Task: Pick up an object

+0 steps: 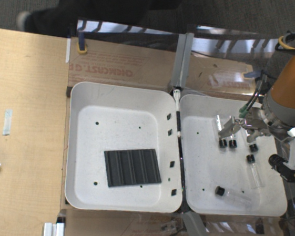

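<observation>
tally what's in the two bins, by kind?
Dark ribbed pad, left bin: 1
Clear tubes with black caps, right bin: 2, at and
Total: 3

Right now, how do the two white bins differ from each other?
The left bin holds one dark ribbed slab; the right bin holds small clear tubes with black caps. The gripper hangs above the right bin, not the left bin. Both are shallow, white and round-cornered, side by side.
</observation>
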Robot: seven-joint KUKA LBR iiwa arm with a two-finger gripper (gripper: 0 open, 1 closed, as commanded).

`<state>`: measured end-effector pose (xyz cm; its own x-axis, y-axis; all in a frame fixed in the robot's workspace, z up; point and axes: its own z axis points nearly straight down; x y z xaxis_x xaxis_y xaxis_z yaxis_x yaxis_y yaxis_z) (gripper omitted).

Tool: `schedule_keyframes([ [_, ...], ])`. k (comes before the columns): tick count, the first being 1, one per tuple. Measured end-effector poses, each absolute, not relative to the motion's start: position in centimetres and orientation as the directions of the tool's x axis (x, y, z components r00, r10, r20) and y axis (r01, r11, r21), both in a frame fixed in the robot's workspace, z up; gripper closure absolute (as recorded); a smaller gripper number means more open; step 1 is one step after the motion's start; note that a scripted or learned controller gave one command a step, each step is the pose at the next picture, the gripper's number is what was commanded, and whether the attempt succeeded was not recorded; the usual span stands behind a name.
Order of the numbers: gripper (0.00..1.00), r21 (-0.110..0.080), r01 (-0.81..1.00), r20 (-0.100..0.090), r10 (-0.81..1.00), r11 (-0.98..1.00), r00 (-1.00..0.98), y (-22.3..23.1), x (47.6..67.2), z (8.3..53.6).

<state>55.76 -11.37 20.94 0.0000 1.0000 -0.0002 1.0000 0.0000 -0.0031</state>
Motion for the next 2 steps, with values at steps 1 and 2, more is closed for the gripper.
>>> schedule_keyframes([
  [1, 0.0, 0.0, 1.0, 0.0, 1.0, -0.006, 0.006, -17.0, 61.6, 9.3],
  [2, 1.0, 0.005, 1.0, -0.002, 1.0, -0.009, 0.009, -17.1, 61.8, 10.6],
])
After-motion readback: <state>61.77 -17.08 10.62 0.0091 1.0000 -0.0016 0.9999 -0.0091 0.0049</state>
